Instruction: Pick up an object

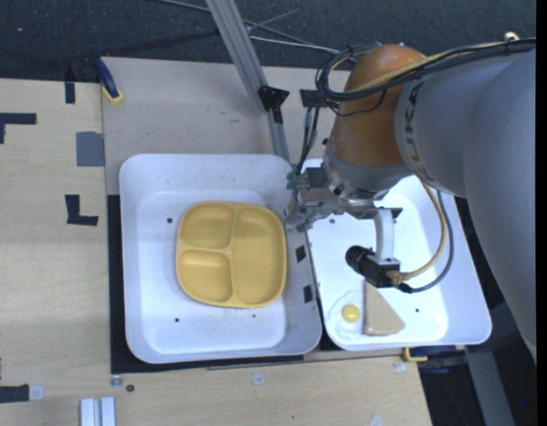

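Grey with an orange band, the arm [380, 122] leans in over the counter [43, 264] from the right of the yellow plate [231, 254]. The left bin [149, 185], shallow and white, holds that plate alone: a rounded tray with three compartments, lying flat near the bin's middle. The right bin [460, 318], also white, stands just right of the plate's bin, their walls touching. In it, right of the plate and a little nearer the camera, lie a tan wedge [380, 316] and, just left of it, a small white fried egg [348, 313] with a yellow yolk. The hand [302, 204] hangs just beside the plate's upper right corner, over the seam between the bins. Whether it is apart or together I cannot tell.
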Motion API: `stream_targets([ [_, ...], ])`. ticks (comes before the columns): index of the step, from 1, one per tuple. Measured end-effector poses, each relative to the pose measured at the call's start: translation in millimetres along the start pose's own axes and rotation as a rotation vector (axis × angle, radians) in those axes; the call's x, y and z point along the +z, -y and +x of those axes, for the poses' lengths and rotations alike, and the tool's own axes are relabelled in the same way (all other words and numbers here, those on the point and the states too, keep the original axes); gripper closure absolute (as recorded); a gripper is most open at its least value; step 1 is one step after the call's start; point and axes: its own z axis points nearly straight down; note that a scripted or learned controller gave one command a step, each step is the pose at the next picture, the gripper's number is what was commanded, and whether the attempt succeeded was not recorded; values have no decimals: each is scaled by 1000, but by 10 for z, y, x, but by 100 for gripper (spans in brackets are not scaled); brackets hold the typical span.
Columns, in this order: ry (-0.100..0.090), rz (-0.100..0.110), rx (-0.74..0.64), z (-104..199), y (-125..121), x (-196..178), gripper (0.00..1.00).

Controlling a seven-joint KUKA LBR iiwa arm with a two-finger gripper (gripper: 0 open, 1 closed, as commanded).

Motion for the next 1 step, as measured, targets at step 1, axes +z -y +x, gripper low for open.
stream_targets([
  [1, 0, 1, -2, 590, 177, 54, 100],
])
